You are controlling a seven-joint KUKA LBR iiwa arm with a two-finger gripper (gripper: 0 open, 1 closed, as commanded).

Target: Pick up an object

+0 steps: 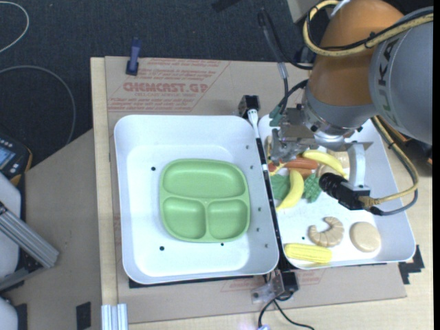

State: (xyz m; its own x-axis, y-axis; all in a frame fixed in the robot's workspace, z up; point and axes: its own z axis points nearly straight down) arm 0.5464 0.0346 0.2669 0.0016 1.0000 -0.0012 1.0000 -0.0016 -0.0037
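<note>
My gripper point(287, 150) is down in the right bin point(399, 243), at its left side, over a cluster of toy food. Under and beside it lie an orange carrot-like piece point(302, 163), a yellow banana point(294, 190), another yellow banana point(324, 159) and green leafy pieces point(313, 186). The arm's orange band and grey wrist hide much of the gripper from above. Nearer the bin's front lie a tan croissant point(328, 231), a pale round biscuit point(365, 236) and a yellow corn cob point(307, 253).
The left bin point(130, 184) holds a green divided plate point(204, 199). A black cable and connector point(344, 191) trails across the right bin from the wrist. A blue clip point(133, 57) sits at the bench's far left corner.
</note>
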